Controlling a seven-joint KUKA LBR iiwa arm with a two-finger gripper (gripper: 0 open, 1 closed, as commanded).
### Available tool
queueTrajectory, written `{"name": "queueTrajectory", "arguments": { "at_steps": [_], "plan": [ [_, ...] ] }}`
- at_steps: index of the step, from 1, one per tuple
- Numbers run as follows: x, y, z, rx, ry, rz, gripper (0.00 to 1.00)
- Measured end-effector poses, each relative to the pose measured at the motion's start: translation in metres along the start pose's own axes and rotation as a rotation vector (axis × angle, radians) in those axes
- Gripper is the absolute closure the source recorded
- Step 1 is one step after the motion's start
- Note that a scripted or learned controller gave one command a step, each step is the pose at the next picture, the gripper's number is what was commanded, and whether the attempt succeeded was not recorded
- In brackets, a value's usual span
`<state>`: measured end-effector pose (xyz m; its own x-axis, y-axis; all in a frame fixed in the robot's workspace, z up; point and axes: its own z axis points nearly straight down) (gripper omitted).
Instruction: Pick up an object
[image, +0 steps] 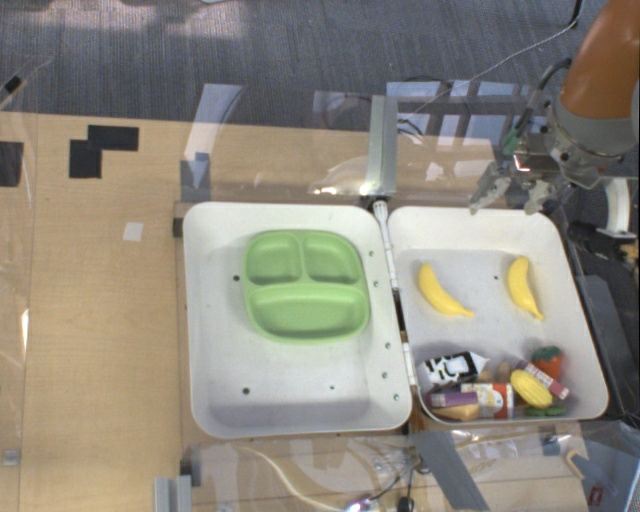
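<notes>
Two yellow bananas lie in the right bin (480, 240): one banana (441, 292) left of centre and another banana (523, 288) toward the right wall. My gripper (506, 198) hovers above the bin's far rim, up and between the two bananas. It is open, its fingers spread with nothing between them. The orange band of the arm (602, 60) shows at the top right corner.
A green divided plate (305, 286) sits in the left bin (230, 380). A heap of small items fills the right bin's near edge: a black-and-white carton (455, 368), a yellow toy (531, 389), a red item (547, 360) and a small box (478, 401).
</notes>
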<state>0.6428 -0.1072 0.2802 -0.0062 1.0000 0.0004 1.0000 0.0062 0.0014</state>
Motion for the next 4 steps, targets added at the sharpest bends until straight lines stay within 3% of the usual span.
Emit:
{"name": "queueTrajectory", "arguments": {
  "at_steps": [1,2,3,4],
  "plan": [
    [0.000,-0.001,0.186,-0.002,0.000,0.073,0.00],
    [-0.025,0.027,0.192,0.001,0.001,0.314,0.00],
    [-0.004,-0.034,0.190,-0.002,0.001,0.162,0.00],
    [0.002,-0.080,0.190,-0.018,-0.001,0.044,0.00]
  ]
}}
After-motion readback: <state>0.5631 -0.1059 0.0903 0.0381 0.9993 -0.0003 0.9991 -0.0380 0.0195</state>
